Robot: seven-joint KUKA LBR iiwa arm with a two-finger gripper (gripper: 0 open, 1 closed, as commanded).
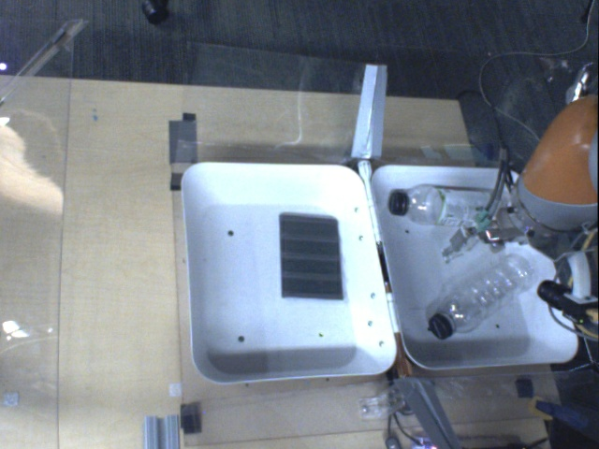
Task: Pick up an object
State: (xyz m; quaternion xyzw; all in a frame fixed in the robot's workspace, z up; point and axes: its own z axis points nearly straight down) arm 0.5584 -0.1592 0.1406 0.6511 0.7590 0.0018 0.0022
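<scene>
clear plastic: two bottles lie in the right bin (pixel 562 349), an upper bottle (pixel 435 204) near the back wall and a lower bottle (pixel 477 297) tilted toward the front. the gripper (pixel 487 232) hangs between them; whether it is clenched or released, i cannot tell. nothing looks lifted, so the pick seems undone. a dark ridged pad (pixel 311 256) lies in the left bin (pixel 211 213).

No readable text anywhere. Two clear bottles (pixel 477 297) in right bin (pixel 412 251): any labels too blurred to make out. Dark ribbed pad (pixel 311 256) in left bin (pixel 215 251): no print, no nos., no brand.
</scene>
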